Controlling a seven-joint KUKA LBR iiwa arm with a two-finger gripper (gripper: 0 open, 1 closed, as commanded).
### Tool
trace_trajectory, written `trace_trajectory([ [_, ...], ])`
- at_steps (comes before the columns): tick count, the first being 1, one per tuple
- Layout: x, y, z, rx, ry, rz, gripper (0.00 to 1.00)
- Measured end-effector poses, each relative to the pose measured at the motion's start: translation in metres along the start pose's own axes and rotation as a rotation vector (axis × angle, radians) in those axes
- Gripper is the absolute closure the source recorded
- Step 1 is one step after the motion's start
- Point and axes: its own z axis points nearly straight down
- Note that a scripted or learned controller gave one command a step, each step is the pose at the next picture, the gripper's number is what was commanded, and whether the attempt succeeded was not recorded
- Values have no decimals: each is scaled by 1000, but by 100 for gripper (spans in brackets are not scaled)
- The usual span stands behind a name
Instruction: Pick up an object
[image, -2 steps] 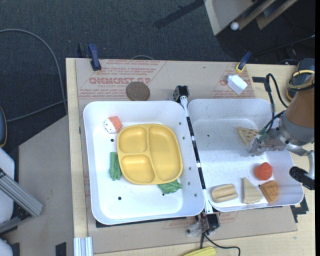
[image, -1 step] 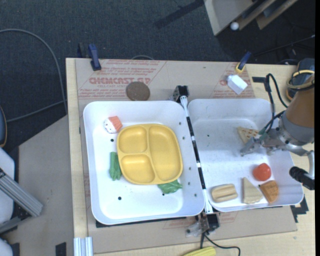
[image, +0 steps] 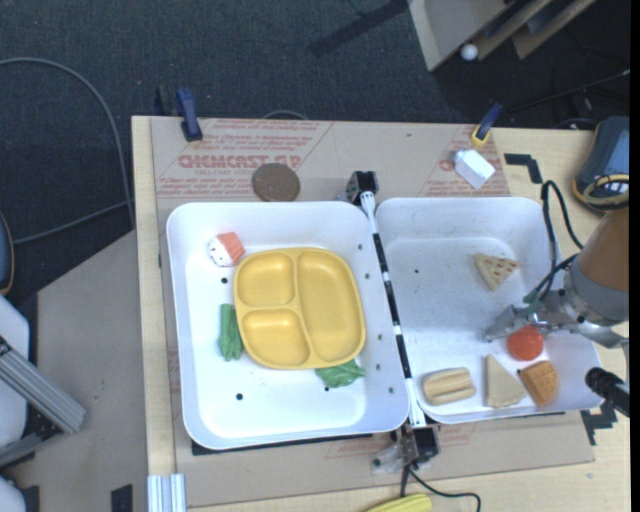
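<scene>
My gripper (image: 522, 322) reaches in from the right and hangs low over the right bin (image: 440, 240), near its right side. A red tomato-like ball (image: 526, 346) lies right under and against it; whether it is held I cannot make out. Along the bin's front edge lie a tan bread roll (image: 447, 385), a pale wedge (image: 502, 383) and an orange waffle piece (image: 541, 380). A beige cracker wedge (image: 496, 269) rests farther back, apart from the gripper.
The left bin (image: 190, 400) holds a yellow compartment plate (image: 298, 306), a green strip (image: 230, 332), a green leaf (image: 342, 376) and a small orange-and-white piece (image: 226, 248). A brown disc (image: 276, 183) and a white block (image: 474, 167) sit on the cardboard behind the bins.
</scene>
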Motion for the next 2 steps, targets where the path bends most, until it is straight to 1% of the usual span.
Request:
trace_trajectory([
  [1,0,1,-10,-3,-1,0,100],
  [2,74,-29,-64,0,1,-2,100],
])
